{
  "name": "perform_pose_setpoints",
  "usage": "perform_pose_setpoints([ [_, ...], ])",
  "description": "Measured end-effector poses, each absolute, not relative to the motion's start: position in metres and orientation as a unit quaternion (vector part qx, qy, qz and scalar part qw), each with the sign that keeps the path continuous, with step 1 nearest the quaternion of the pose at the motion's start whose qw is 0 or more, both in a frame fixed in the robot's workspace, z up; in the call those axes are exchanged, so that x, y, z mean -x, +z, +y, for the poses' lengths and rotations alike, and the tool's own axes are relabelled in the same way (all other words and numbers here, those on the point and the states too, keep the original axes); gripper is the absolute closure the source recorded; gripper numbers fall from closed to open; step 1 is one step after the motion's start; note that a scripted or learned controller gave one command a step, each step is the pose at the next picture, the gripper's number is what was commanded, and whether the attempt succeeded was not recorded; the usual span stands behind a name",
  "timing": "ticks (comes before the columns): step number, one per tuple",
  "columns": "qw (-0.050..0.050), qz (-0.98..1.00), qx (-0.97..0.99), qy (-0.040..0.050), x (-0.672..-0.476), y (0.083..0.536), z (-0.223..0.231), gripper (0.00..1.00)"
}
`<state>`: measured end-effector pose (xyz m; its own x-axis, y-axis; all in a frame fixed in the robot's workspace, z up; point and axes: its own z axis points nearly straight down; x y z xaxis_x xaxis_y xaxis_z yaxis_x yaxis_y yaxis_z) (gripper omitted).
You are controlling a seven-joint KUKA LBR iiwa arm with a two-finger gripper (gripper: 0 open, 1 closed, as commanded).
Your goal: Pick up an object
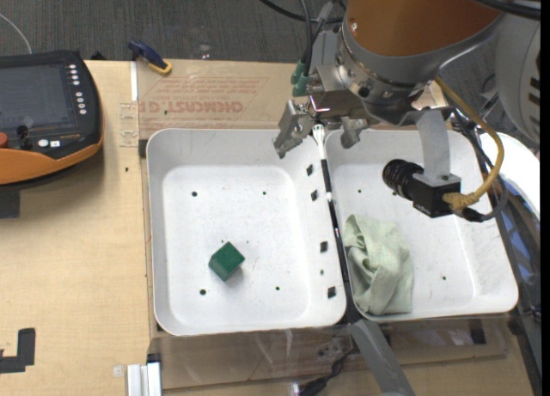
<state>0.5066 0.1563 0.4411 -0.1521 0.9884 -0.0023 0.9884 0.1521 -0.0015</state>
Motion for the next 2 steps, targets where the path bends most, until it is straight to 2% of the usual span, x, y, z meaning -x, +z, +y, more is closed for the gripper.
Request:
perform_pose_setpoints([
  [1,0.000,0.751,-0.660,-0.0022,-0.540,0.349,0.102,0.00],
  [2,0.000,0.705,-0.709,-0.0015,-0.584,0.359,0.056,0.00],
])
